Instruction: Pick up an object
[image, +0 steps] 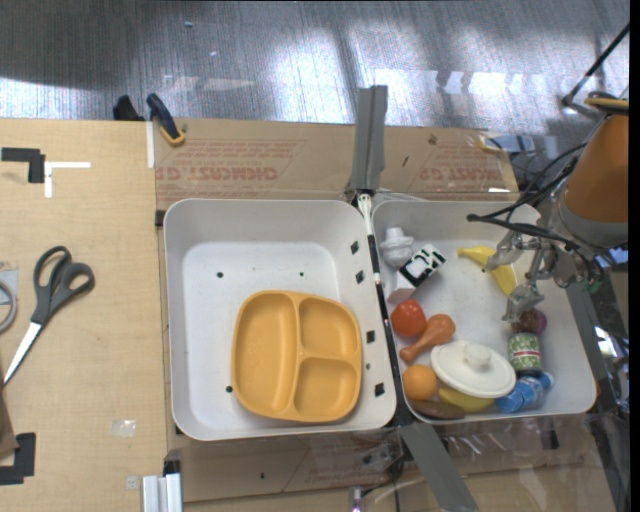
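Camera view: your two white bins (190, 330) sit centre frame, the gripper (530, 285) at right over crowded toys; I cannot tell its jaw state. Nearest is a yellow plastic banana (490, 262). In my judgement, crowding risks a miss. A cardboard-covered bench (80, 400) holds scissors (50, 290) at left.

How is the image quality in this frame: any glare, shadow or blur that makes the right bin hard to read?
Camera view: bright patches of glare streak the grey floor along the top; the shallow white right bin is evenly lit and sharp, with soft shadows under the white round lid; the orange band of the arm is soft and out of focus; the metal claw is small and cluttered by cables.
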